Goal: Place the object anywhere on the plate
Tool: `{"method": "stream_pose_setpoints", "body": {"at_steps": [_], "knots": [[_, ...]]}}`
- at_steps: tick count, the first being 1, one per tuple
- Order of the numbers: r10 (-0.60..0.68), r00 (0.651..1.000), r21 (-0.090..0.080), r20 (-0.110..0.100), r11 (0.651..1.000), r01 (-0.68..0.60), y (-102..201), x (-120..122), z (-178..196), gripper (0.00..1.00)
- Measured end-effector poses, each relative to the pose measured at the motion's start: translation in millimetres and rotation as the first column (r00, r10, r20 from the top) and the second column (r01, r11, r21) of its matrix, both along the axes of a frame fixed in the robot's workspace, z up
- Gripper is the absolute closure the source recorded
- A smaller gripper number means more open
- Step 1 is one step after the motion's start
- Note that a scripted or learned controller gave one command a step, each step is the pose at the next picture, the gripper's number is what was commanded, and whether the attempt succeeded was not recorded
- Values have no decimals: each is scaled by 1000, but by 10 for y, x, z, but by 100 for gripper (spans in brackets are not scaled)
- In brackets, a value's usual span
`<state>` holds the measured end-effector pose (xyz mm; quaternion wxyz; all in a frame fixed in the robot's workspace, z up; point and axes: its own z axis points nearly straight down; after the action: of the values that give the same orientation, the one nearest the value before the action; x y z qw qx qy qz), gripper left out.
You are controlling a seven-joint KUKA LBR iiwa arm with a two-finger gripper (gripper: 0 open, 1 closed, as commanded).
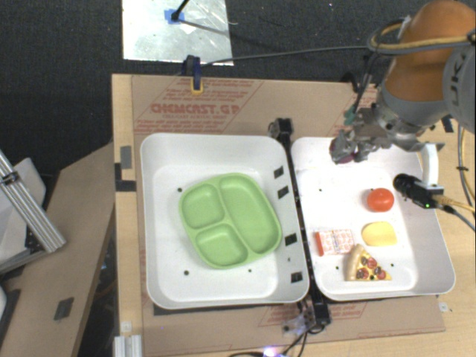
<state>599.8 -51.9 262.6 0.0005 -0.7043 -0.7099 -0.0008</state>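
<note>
Looking at the right bin, we count four candidate objects lying apart from one another: one red tomato, one yellow piece just below it, one red-and-white packet to the left of the yellow piece, and one pizza slice below both, its long axis running slantwise with its point up toward the packet. The task names no single object, so we judge the tomato the likeliest pick, since it sits nearest the hand. Relative to that tomato, the hand hangs up and to the left, over the bin's far left part; we see nothing between its fingers, and we cannot tell whether they are spread or closed. From the hand, then, the tomato lies down the view and slightly right. One green plate with three compartments rests in the left bin, well to the left of the tomato across the divider between the two bins on the surface.
</note>
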Motion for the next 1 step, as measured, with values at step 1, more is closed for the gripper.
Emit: {"method": "stream_pose_setpoints", "body": {"at_steps": [1], "knots": [[2, 1000, 1, 0, 1000, -2, 545, -148, 27, 100]]}}
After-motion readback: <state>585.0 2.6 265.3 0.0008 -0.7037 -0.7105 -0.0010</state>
